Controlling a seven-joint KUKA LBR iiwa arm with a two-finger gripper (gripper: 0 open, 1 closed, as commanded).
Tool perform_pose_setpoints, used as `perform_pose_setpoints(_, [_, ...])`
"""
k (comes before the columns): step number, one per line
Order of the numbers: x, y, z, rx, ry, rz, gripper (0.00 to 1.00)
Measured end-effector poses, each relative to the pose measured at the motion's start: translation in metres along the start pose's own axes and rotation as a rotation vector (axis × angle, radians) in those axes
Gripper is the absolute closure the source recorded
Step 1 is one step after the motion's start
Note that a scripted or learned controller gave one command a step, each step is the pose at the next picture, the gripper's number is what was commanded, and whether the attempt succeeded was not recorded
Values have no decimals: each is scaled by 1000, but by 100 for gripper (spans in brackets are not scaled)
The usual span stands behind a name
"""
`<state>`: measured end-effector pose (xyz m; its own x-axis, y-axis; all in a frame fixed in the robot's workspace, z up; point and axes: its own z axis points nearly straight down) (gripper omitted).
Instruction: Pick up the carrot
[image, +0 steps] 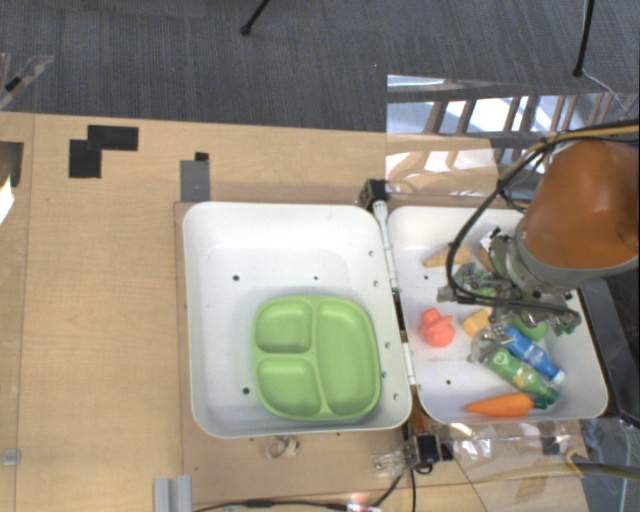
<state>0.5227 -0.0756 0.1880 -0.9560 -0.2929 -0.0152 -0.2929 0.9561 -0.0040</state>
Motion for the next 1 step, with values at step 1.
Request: perform_pose_setpoints(1, [-12, -52, 97, 3, -7, 18, 0])
